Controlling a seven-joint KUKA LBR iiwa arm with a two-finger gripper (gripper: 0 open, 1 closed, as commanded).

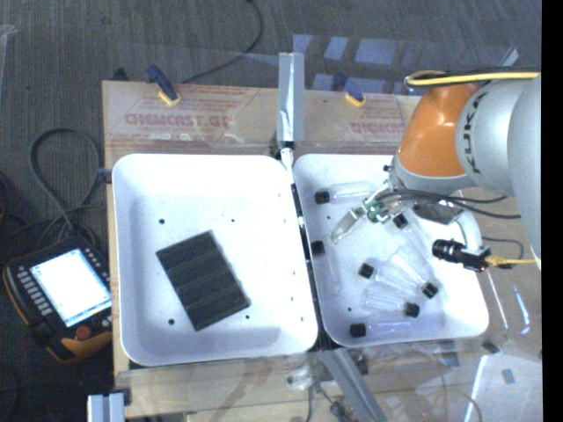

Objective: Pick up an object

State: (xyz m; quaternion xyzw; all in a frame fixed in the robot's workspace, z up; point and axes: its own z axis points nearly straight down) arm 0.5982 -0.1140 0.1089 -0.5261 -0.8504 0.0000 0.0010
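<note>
A: Looking at the right bin [479,319] now. Arm [493,139] comes in from the right, orange band sits over the bin's upper right corner. End effector [380,207] is low over the upper middle of that bin.

B: Open or closed?

A: Can't tell. Wrist body and cabling cover most of it from this angle. Nothing visibly held.

B: What's in reach?

A: Clear plastic tubes with black caps, scattered across the right bin. Nearest is a tube [345,225] just left of and slightly below the end effector, near touching. Its long axis runs diagonally, upper right to lower left, with the upper end pointing at the end effector.

B: Others?

A: One tube [347,190] along the top wall, black cap [322,197] at its left end. A cluster of tubes [400,275] lower down toward the bin's front, well apart from the end effector. Hard to separate them, they're transparent on white.

B: Left bin?

A: Left bin [132,236] has a dark ribbed slab [202,280] lying flat, tilted. Far side from the arm, well apart. Not the likely target.

B: So the call?

A: My guess: the diagonal tube. A short move left and down, and the jaws need to close across that diagonal, not along it. Risk is that the tube rolls or slips, being round and slick.
</note>
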